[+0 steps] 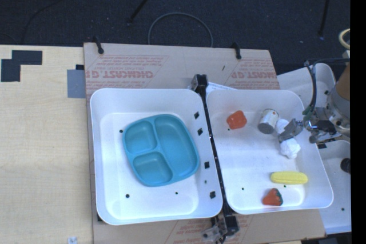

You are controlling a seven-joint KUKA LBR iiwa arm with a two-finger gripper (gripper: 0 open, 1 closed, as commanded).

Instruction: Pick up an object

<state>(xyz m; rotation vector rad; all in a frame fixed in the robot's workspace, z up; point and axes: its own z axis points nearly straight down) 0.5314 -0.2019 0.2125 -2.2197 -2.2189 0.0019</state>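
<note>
- White crumpled object (pixel 290 148) — the likeliest pick, judging by how close the gripper is. It sits in the right bin (pixel 251 203), toward that bin's right side, just beside a small grey cylinder (pixel 267 121).
- Gripper (pixel 293 130) reaches in from the right, low over the bin, its tip just above the white object and next to the cylinder. Whether it is open or closed cannot be told at this size, and nothing can be seen held.
- Orientation: the white object is a lump with no clear long axis, so no facing can be given. The cylinder lies tilted, one end toward the upper right.
- To do the step well: centre over the white lump alone, keep clear of the cylinder, come straight down, then close — a soft, irregular thing may slip.
- Others in the right bin: orange-red piece (pixel 237 119) to the left, yellow corn (pixel 289 178) lying left-right, red piece (pixel 273 197) near the front.
- Left bin (pixel 108 123) holds a blue divided plate (pixel 171 123).
</note>
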